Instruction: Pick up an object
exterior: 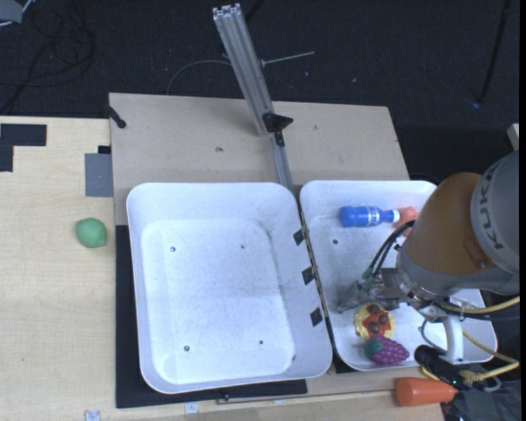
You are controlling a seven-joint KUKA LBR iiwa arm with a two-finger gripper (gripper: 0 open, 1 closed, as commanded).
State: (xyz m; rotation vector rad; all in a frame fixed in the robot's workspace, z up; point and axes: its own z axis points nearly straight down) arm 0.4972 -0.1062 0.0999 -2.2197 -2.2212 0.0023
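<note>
The yellow-red toy [373, 321] beside the purple grapes [387, 351] may slip away, as the fingers' [368, 298] state is unclear.

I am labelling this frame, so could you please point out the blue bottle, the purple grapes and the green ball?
blue bottle [361, 216], camera view, middle of its body.
purple grapes [387, 351], camera view, centre of the bunch.
green ball [92, 232], camera view, its centre.

Only readable txt: dark letters "KU" on the grey arm [508, 213] at the right edge, rest of the word cut off. Blue bottle [366, 216] label too small to read. No other signs or nos.
</note>
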